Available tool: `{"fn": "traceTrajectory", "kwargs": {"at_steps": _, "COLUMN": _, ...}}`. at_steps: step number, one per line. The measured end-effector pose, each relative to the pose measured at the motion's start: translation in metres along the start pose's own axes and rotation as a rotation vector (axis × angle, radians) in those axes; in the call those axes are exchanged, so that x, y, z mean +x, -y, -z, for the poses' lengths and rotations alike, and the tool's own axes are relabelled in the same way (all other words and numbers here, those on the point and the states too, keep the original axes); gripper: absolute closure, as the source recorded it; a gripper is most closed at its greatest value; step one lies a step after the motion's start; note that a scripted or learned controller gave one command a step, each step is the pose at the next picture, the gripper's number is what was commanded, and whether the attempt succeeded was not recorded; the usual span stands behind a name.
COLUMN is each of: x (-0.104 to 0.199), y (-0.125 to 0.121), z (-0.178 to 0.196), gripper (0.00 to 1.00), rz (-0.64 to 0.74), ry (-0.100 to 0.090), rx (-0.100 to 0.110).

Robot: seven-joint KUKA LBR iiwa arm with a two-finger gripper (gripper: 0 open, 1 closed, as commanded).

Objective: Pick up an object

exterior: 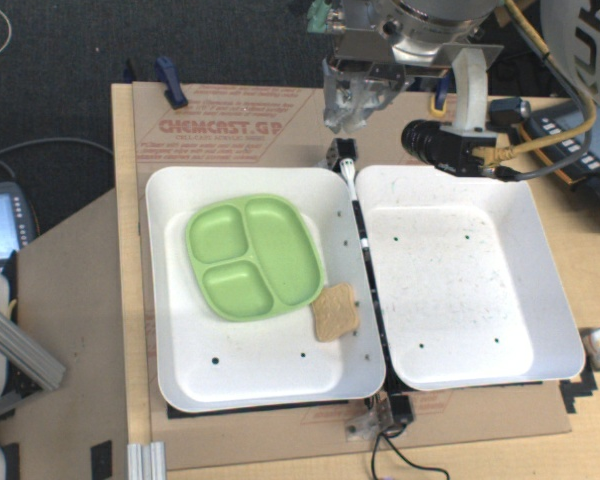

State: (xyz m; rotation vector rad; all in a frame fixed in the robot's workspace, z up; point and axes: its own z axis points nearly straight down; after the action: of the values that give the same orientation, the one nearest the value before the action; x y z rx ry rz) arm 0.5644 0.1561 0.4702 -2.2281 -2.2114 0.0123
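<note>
A light green divided plate (pixel 253 257) lies in the left bin (pixel 170 338), toward its back and middle. A small tan, sponge-like square (pixel 335 312) rests beside the plate's front right corner, touching or nearly touching it. My gripper (pixel 350 108) hangs high over the cardboard behind the bins, just beyond the back end of the seam between them. It is well away from both objects, and I see nothing in it.
The right bin (pixel 540 268) shows a speckled white floor. A black strip (pixel 362 243) runs along the seam between the bins. A blue clamp (pixel 170 80) sits at the board's back left corner. Cables and equipment crowd the back right.
</note>
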Motion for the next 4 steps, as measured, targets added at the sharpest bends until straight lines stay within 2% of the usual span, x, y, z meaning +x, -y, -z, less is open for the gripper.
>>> {"fn": "traceTrajectory", "kwargs": {"at_steps": 1, "x": -0.066, "y": -0.024, "z": 0.069, "gripper": 1.0, "rz": 0.001, "ry": -0.003, "rx": -0.017}}
{"fn": "traceTrajectory", "kwargs": {"at_steps": 2, "x": -0.04, "y": 0.037, "z": 0.012, "gripper": 1.0, "rz": 0.011, "ry": -0.004, "rx": 0.002}}
{"fn": "traceTrajectory", "kwargs": {"at_steps": 3, "x": 0.024, "y": 0.089, "z": -0.031, "gripper": 1.0, "rz": 0.017, "ry": -0.004, "rx": 0.001}}
{"fn": "traceTrajectory", "kwargs": {"at_steps": 4, "x": -0.015, "y": 0.085, "z": -0.079, "gripper": 1.0, "rz": 0.003, "ry": -0.001, "rx": 0.001}}
